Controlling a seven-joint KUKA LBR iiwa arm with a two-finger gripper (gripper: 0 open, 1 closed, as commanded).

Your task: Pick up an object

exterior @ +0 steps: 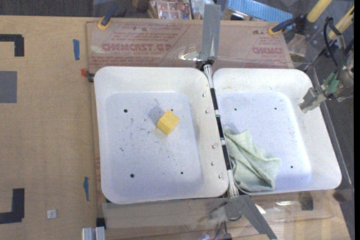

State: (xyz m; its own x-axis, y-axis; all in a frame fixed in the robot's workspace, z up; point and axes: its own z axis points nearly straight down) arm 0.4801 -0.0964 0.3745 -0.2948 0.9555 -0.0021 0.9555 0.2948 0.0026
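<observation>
Two white bins are sitting side by side on the bench, their inner rims touching. Left bin (112,87): a yellow block (168,122) is lying near the floor's middle, open floor on every side. Right bin (292,84): a pale green cloth (251,159) is bunching against the inner rim toward the near corner. The gripper (311,99) is hovering over the right bin's outer rim, well apart from both; finger state: cannot tell.
</observation>
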